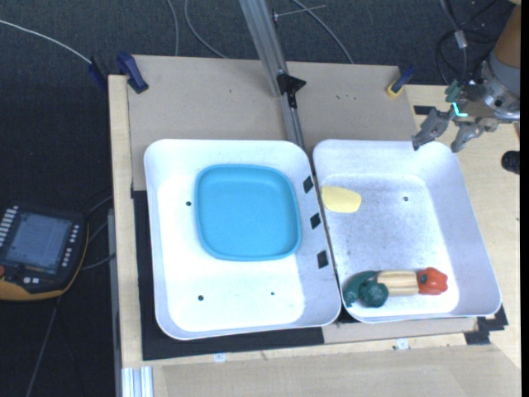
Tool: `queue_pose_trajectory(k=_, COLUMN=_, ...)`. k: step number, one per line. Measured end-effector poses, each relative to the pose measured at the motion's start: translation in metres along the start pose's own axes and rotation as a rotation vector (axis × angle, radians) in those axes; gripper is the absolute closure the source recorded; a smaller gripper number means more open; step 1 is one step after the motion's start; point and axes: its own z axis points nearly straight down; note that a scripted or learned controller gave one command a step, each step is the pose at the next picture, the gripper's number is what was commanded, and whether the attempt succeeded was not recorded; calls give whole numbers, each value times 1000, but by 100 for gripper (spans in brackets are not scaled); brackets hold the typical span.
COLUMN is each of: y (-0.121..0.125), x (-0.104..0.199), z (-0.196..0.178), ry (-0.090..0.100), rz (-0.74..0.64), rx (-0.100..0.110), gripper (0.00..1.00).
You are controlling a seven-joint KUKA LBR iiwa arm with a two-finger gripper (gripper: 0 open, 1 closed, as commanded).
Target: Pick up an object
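My gripper [442, 136] hangs over the far right corner of the right bin [463, 222], open, with nothing between its two fingers. In that bin, a pale yellow piece [340, 199] lies near the left wall. Along the bin's front edge lie a dark green object [366, 291], a tan wooden cylinder [398, 282] and a red object [432, 280], touching in a row. The gripper is well apart from all of them.
The left bin [169, 288] holds a blue square plate [247, 212]. A metal pole [266, 40] rises from the bench's back between the bins. Blue and yellow clamps [131, 71] sit at the bench's far corners. A handheld pendant [37, 251] lies off the bench at left.
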Motion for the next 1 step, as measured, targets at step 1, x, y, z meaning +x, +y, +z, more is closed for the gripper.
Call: queue_pose_trajectory(k=1, y=0, x=0, z=0, ry=0, rz=0, rx=0, gripper=0)
